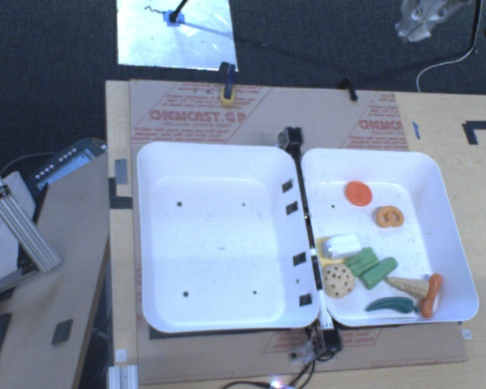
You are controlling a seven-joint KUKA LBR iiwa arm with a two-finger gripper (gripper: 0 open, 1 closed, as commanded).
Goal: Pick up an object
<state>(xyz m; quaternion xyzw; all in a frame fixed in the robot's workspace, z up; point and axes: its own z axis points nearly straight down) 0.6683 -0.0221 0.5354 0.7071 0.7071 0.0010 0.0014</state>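
Nothing is picked yet: the pincer [422, 13] hangs far above the table's top right, its state impossible to tell, while the toy foods, including an orange disc [358, 193], lie in the right bin [449, 217].

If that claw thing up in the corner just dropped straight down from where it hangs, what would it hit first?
Probably the dark carpet floor. The gripper hangs beyond the bench's far edge, well away from the right bin, though height is hard to judge from above.

Lying loose in the right bin [437, 177]: orange disc [358, 193], brown ring [390, 216], white block [338, 245], green pieces [371, 267], speckled cookie [338, 280], cone [408, 285], orange sausage [431, 294], dark green pod [391, 304]
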